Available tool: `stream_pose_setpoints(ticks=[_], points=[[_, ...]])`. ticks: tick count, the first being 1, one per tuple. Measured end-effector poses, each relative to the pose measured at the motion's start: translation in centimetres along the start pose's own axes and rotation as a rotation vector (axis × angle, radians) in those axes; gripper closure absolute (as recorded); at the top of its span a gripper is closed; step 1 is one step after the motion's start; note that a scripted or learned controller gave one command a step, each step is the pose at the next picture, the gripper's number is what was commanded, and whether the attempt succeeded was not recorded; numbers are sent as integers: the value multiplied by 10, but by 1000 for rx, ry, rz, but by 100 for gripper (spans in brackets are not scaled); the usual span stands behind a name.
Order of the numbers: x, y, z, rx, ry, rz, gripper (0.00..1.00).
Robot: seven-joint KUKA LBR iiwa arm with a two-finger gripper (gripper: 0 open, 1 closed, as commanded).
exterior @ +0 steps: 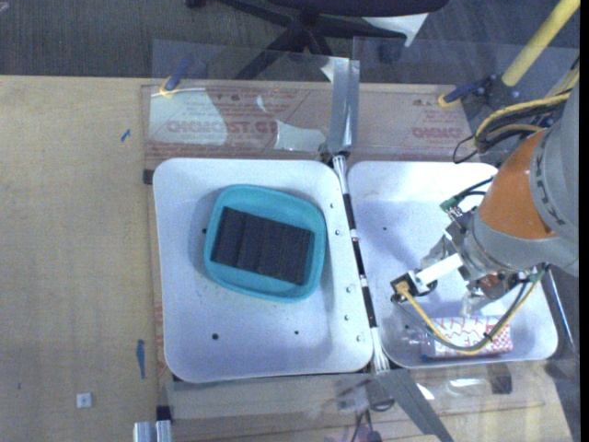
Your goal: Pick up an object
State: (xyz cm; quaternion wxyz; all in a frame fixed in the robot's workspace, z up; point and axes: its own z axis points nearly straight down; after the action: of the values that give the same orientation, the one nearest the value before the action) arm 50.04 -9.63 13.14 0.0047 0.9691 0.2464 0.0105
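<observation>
A teal dish (265,241) with a dark ribbed rectangular block lying in it sits in the middle of the left bin (184,320). A flat red-and-white checkered object (465,337) lies at the near edge of the right bin (386,201), partly under a yellow cable. My gripper (467,289) hangs low over the right bin, just above and behind the checkered object, below the arm's orange band (517,199). Nothing shows in its grasp.
A metal divider (354,247) runs between the two bins. A yellow cable (442,334) loops from the wrist across the front of the right bin. An office chair base stands behind the bench, and a transparent sheet lies at the back.
</observation>
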Motion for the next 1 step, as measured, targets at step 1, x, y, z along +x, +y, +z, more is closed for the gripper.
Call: stream_pose_setpoints(ticks=[1], points=[[-8, -29, -53, 17, -19, -182, 0]])
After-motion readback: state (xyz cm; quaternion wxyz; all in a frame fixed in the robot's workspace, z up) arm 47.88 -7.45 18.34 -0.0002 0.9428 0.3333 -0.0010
